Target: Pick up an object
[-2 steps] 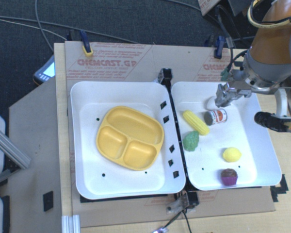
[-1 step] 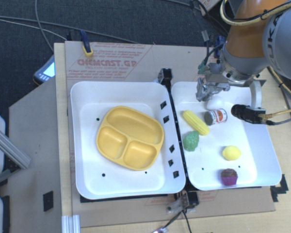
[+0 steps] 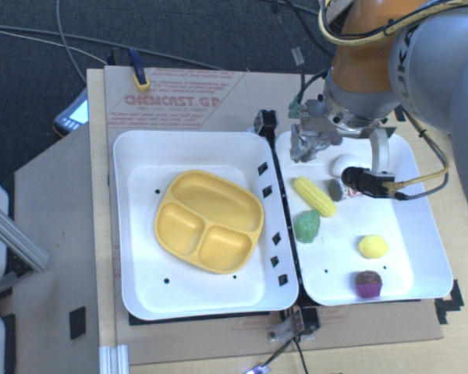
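The gripper (image 3: 306, 148) hangs over the far left corner of the right bin (image 3: 421, 209), nothing between its fingers, though how wide they stand cannot be told from above. Just below it lies the yellow corn cob (image 3: 314, 195), then the green piece (image 3: 307, 226), the yellow lemon (image 3: 373, 246) and the purple piece (image 3: 367, 284). In the left bin (image 3: 132, 209) sits the yellow divided plate (image 3: 209, 220).
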### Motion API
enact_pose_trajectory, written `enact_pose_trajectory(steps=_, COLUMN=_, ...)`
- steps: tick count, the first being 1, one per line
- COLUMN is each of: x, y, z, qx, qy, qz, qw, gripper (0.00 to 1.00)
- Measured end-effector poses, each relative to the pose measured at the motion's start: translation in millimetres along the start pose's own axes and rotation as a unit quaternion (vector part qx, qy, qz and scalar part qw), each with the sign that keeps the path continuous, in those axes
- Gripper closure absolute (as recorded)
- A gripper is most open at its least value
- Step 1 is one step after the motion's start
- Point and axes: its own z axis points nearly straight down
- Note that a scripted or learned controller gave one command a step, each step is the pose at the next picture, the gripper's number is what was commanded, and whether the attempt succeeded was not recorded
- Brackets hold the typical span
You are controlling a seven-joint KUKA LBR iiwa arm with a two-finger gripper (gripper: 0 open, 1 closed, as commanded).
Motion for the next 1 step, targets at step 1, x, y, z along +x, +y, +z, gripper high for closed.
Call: enact_pose_trajectory(steps=1, x=52.6, y=19.7, z=0.7, qx=-0.001, qy=0.000, qz=0.000, qw=1.0000, gripper=1.00)
